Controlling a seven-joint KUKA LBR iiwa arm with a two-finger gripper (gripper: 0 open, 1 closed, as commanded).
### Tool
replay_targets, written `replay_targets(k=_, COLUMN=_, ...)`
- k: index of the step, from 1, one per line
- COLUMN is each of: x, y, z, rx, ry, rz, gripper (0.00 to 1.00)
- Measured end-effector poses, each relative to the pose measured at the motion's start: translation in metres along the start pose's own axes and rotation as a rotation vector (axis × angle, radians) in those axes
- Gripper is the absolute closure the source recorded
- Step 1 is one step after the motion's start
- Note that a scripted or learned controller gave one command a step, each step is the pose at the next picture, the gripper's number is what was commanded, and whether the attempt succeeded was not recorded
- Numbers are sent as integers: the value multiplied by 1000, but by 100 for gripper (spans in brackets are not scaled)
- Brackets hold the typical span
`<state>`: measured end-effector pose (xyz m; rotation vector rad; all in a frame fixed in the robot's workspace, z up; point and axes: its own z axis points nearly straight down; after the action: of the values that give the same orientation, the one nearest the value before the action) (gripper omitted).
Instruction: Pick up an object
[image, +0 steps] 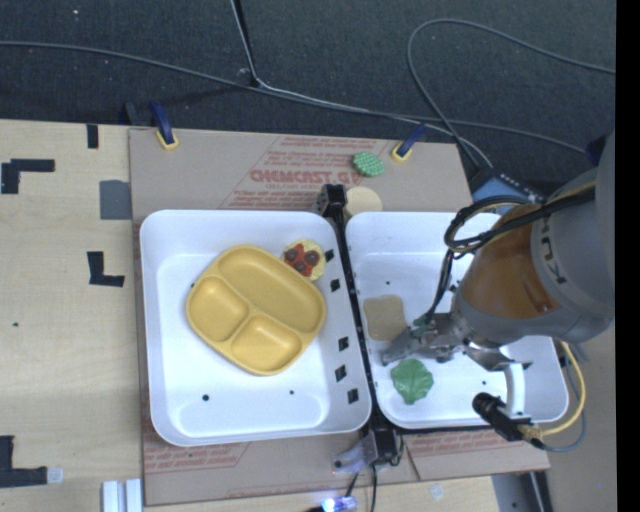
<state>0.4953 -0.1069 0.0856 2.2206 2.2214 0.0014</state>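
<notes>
The gripper (400, 347) sits low inside the right-hand shallow white plastic bin (520, 395), its dark metal tip reaching toward that bin's left side from under the grey arm with its orange band (510, 275). How far it is open I cannot tell; the tip reads as one blurred grey shape, and nothing is seen clamped in it. This looks like the approach step of a pick, with the grasp not yet made.

Just below the gripper, close enough that touching or apart cannot be settled, lies a small crumpled green leaf-like object (411, 381). Just above and slightly to the left of it lies a flat tan square piece, like a sponge or slice of bread (384, 316), its lower edge meeting the tip. Either one could be the target. The next move, as I judge it, calls for centring over one of them, lowering, and closing firmly before any lift.

Well off to the left, past the divider, the left-hand white bin (170, 400) holds a yellow three-compartment plastic plate (256, 308) and, at the plate's upper right corner, a small red-and-yellow toy (305, 257). Both bins rest on the counter (60, 330).
</notes>
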Motion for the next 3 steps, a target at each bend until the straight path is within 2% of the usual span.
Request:
replay_targets(k=1, x=0, y=0, z=-10, rx=-1, ry=-1, rz=-1, gripper=100)
replay_targets(k=2, x=6, y=-4, z=-53, rx=2, ry=1, rz=-1, gripper=100)
replay_targets(k=3, x=7, y=2, z=-96, rx=-2, ry=-1, rz=-1, gripper=100)
